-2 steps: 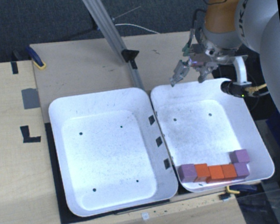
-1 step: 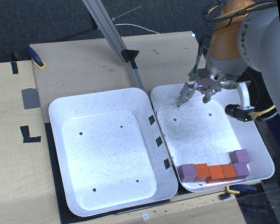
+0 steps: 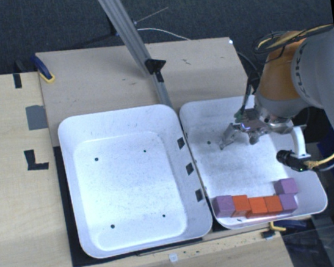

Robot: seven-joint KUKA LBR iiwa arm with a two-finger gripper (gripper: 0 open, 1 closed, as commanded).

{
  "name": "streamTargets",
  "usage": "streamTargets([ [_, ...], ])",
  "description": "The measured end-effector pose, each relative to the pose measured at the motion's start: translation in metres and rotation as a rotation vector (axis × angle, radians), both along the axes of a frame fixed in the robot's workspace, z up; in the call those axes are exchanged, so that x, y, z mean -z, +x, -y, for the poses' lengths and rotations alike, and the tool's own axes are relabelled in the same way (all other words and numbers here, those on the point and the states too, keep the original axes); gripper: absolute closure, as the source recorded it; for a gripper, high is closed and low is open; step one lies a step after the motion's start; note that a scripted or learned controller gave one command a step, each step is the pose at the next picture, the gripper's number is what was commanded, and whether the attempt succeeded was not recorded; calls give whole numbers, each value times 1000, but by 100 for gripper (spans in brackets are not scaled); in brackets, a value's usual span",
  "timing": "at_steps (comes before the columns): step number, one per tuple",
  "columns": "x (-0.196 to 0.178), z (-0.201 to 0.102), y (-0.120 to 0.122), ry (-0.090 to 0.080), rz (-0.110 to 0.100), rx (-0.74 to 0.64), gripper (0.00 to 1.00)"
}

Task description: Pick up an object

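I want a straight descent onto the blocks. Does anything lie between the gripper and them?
Nothing visible. The gripper hangs over the right bin, and only bare bin floor separates it from the blocks along the near wall.

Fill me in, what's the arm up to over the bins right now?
The grey arm's gripper hangs over the upper part of the right bin, with nothing between its fingers. The blocks, purple and orange among them, sit in a row along that bin's near edge, apart from the gripper. The left bin sits alongside. No pick has happened yet.
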State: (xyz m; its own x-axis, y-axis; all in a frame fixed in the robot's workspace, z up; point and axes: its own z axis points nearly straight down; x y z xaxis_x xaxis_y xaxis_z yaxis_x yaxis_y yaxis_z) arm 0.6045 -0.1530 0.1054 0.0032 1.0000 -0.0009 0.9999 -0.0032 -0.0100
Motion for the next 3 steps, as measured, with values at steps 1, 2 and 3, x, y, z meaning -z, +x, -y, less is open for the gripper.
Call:
streamTargets([
  [1,15,24,-25,-1,5,-1,0],
  [2,-8,-14,-20,2,10,-8,0],
  [3,-16,-13,-21,3,8,-6,100],
])
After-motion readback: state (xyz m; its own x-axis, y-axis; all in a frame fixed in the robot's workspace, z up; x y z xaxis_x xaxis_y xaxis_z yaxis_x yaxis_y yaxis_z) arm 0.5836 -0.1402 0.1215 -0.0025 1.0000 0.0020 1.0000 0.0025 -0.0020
